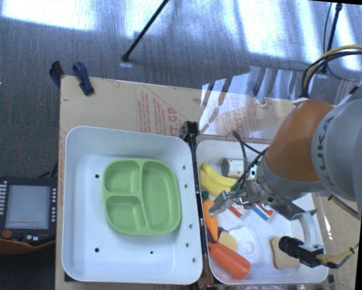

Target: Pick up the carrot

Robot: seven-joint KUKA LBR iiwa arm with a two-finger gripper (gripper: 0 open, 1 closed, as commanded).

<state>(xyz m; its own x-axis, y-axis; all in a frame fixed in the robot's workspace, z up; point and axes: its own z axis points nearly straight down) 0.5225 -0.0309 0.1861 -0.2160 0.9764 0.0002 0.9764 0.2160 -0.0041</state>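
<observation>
floor: grey carpet (37, 49), sunlit stripes | tripod leg (149, 22) | teach pendant (25, 211) at left

1. Two bins are set side by side on the tabletop (134, 101): the left bin (73, 226) and the right bin (218, 277), their inner walls touching.
2. A divided plate (142, 196) is found in the left bin, near its middle.
3. The right bin is crowded. Bananas (213, 178) lie at its left, toward the far wall.
4. The carrot (211, 223) lies along the left wall, just nearer than the bananas.
5. A second carrot-like piece (230, 260) lies by the near wall.
6. A toast slice (280, 256) rests at the near right.
7. The claw (228, 201) is positioned over the right bin, just beside the carrot's far end.
8. A pendant (23, 211) sits on the floor, left of the tabletop.
</observation>
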